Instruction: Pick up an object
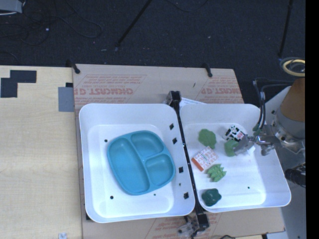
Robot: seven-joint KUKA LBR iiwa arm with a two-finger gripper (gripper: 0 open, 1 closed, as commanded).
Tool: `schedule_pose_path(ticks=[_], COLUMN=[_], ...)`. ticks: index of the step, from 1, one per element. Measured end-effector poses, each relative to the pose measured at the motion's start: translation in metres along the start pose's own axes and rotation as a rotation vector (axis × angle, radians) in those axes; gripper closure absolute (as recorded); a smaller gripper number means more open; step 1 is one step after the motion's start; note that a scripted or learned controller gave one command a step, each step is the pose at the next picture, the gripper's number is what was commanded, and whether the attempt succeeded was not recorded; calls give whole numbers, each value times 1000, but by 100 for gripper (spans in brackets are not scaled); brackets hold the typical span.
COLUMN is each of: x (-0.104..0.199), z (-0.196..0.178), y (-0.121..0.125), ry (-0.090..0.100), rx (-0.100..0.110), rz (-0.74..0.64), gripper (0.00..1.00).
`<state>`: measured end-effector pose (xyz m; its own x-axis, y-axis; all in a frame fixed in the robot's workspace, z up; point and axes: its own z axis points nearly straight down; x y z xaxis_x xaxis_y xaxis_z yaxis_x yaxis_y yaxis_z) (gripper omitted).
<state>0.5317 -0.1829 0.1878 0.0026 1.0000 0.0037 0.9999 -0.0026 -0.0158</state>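
A: So, where is the gripper?

B: Low in the right bin, touching the green toy beside the black-white piece. Whether it pinches anything, I cannot tell.

A: Advice?

B: Center over the toy, close fully, lift straight.

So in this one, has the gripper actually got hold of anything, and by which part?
It cannot be told. The gripper sits low in the right bin, against a green piece; no item shows clearly between its fingers.

Grey arm, orange band, silvery metal hand.
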Motion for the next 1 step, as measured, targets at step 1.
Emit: schedule_pose_path(ticks=[1], x=[0], z=[-7], y=[3], ry=[-2], rx=[-12], rz=[-2], gripper=[0])
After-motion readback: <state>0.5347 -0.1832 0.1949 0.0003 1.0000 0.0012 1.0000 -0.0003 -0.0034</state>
